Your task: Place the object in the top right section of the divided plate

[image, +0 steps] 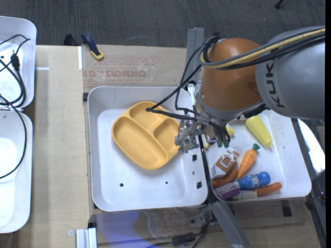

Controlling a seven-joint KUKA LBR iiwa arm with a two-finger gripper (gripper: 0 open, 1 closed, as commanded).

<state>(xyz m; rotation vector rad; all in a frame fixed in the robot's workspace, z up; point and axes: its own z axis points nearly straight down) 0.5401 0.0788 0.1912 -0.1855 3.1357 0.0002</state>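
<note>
Yellow divided plate (146, 137), white bin (103, 154), orange carrot (247, 160), blue bottle (254, 180).

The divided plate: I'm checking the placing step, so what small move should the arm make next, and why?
Probably a short shift toward the divided plate's upper right section. The gripper sits at the plate's right edge, by the smaller compartments, not squarely over one. I cannot tell whether it carries anything, so confirm that first. The toys, such as the carrot and the yellow bottle, lie in the right bin.

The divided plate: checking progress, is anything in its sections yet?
Empty. The divided plate shows bare yellow sections; the gripper hovers at its right edge.
</note>
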